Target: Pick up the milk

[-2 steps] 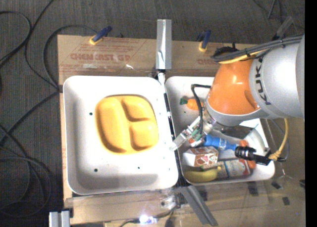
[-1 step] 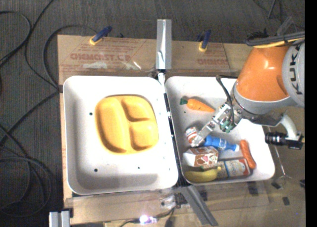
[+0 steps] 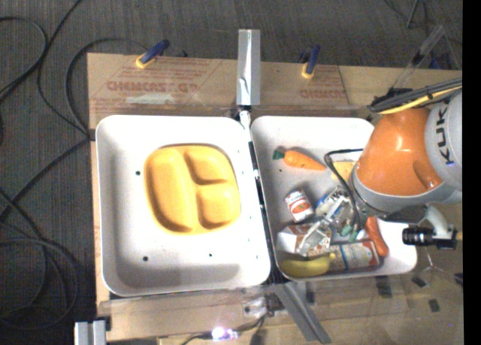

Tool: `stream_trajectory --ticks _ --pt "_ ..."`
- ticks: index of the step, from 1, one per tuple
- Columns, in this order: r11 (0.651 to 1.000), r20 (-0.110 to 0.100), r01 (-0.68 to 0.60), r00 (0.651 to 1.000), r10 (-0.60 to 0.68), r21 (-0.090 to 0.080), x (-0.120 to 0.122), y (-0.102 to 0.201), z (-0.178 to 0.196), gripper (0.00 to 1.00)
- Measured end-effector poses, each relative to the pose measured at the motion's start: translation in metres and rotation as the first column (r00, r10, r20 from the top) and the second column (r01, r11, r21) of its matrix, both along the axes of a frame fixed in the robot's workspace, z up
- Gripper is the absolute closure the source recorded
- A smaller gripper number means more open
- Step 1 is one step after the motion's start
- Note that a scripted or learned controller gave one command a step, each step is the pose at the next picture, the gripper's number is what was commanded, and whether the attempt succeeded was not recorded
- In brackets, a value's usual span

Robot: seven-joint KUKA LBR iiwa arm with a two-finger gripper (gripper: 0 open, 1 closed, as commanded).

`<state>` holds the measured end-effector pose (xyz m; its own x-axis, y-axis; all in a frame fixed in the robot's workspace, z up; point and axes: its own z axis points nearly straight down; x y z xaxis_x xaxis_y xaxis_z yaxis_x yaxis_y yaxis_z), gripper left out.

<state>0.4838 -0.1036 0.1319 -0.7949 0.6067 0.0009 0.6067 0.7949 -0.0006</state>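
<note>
Among the clutter of the right bin [image 3: 264, 186] your milk [image 3: 298, 205] lies, a small light carton, likely easily crushed; grip its flat sides. Whether the gripper [image 3: 336, 214] is clamped, I cannot tell.

The small white milk carton [image 3: 298, 205] with red label lies tilted in the right bin [image 3: 316, 129].

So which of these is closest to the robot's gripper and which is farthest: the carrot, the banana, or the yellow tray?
Measured from the gripper in the camera view:
1. The banana, just below it at the right bin's front edge.
2. The carrot, up toward that bin's back.
3. The yellow tray, across in the left bin.
</note>
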Motion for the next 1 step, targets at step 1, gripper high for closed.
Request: stream_trajectory --ticks 1 --pt "0.999 0.005 -0.048 0.999 0.048 -0.002 0.0174 -0.0587 0.1626 0.0"
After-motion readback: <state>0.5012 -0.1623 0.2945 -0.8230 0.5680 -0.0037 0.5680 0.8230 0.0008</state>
